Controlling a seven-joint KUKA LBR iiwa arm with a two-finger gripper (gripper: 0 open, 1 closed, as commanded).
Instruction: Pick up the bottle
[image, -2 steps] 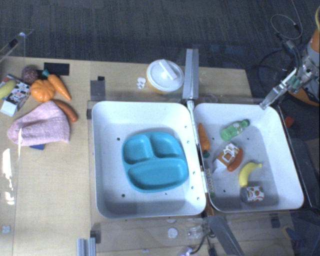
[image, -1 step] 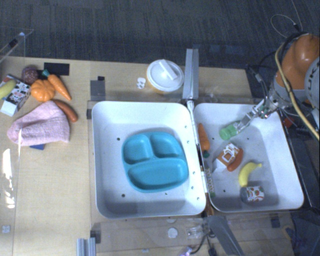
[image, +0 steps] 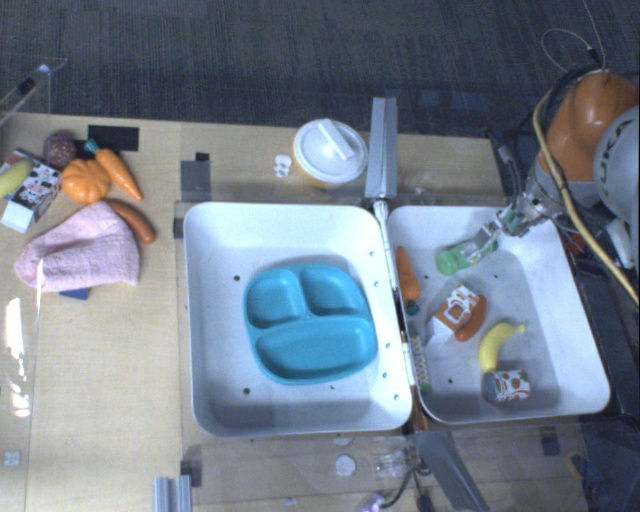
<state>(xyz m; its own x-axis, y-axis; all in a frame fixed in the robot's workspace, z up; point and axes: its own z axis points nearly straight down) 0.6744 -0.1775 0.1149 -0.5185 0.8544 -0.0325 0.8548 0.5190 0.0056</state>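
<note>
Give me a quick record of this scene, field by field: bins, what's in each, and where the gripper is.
left bin: blue tray
right bin: green bottle, carrot, banana, small can, red-and-white toy
gripper: at the right bin's far edge, just beside the bottle's top end
grasp: cannot tell
bench, left: pink cloth, toy vegetables

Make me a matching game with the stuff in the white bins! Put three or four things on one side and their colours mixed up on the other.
Things:
1. divided plate
2. banana
3. bottle
4. carrot

Colours:
A. yellow
B. orange
C. blue
D. green

Right pairs: 1-C, 2-A, 3-D, 4-B.

The plate lies in the left bin; the other three are in the right bin, where the bottle lies near the claw.
</note>
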